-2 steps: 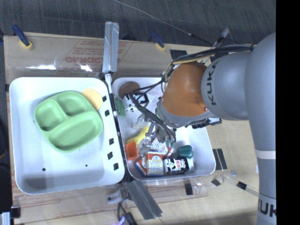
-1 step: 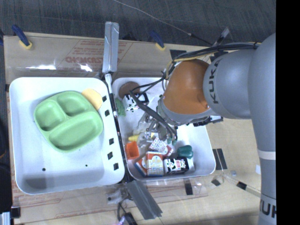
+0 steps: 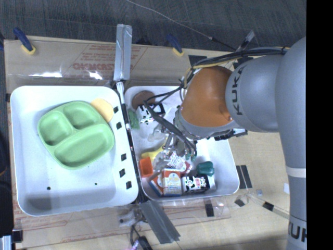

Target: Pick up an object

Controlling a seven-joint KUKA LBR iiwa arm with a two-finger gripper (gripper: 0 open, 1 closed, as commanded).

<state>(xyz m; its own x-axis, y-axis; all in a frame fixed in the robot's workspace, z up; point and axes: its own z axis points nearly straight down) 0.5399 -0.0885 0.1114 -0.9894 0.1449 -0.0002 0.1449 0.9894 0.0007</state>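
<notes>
In the left bin [image 3: 26, 155] a green divided plate [image 3: 77, 134] lies flat with a yellow sponge-like piece [image 3: 103, 108] touching its upper right edge, both well apart from the arm. The right bin [image 3: 229, 165] holds the crowded pile to pick from: a small carton [image 3: 170, 183], a black-and-white pack [image 3: 197, 183], a teal piece [image 3: 205, 167]. The gripper [image 3: 174, 152] hangs low over this pile, probably choosing a target; whether it is spread or pinching something I cannot tell
</notes>
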